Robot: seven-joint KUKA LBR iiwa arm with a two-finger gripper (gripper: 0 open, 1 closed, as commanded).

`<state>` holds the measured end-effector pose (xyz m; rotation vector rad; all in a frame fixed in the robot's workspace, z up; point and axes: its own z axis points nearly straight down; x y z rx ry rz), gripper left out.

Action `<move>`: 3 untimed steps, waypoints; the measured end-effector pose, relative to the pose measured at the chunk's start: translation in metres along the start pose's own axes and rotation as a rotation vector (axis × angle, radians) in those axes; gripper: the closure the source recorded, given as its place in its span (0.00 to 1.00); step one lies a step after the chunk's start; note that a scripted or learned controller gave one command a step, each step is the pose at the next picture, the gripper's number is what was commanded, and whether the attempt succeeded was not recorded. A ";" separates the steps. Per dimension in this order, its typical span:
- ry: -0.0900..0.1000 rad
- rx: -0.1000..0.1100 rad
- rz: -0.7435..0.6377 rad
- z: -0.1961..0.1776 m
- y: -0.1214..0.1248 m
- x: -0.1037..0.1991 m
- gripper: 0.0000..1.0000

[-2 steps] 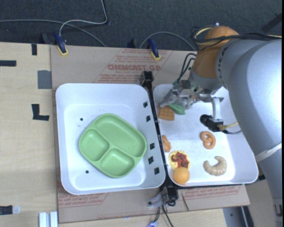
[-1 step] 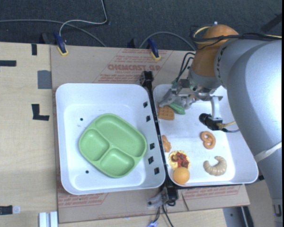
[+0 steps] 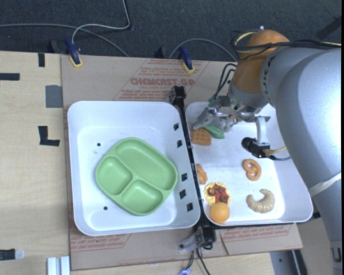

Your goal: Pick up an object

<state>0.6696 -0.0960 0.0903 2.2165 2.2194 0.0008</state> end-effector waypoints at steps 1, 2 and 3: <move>-0.002 -0.008 0.001 0.000 -0.004 -0.001 0.00; 0.002 0.001 -0.001 0.001 0.001 -0.003 0.00; 0.001 0.001 0.000 0.001 0.001 -0.001 0.00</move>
